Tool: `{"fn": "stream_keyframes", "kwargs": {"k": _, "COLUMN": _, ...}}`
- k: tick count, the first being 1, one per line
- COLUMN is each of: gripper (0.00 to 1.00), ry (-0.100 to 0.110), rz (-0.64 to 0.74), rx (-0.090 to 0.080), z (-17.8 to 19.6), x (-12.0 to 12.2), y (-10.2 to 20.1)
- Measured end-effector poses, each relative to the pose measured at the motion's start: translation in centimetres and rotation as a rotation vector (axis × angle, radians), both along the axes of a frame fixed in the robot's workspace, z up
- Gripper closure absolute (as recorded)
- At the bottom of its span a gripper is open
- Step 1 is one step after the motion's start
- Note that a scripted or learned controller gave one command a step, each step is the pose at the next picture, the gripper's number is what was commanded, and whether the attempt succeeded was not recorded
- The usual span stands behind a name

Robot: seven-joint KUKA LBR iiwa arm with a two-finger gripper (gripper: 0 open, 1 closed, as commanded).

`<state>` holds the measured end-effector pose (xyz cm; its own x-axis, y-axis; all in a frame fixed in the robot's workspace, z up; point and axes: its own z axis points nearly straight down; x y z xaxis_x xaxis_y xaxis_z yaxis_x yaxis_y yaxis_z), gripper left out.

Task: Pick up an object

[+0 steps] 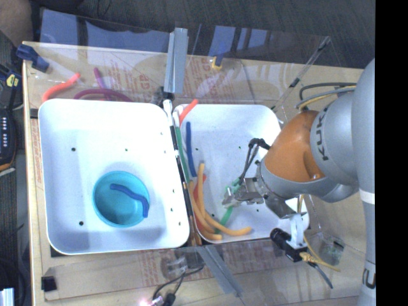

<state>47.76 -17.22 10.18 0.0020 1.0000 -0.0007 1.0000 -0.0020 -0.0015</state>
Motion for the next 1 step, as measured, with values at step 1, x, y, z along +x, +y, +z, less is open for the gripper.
{"fn": "stream_keyframes", "kwargs": {"k": 1, "gripper": 1.00, "ry": -0.002, "rz": 0.375, "rx": 0.000, "z": 14.87, "x": 3.10, "y": 7.36}}
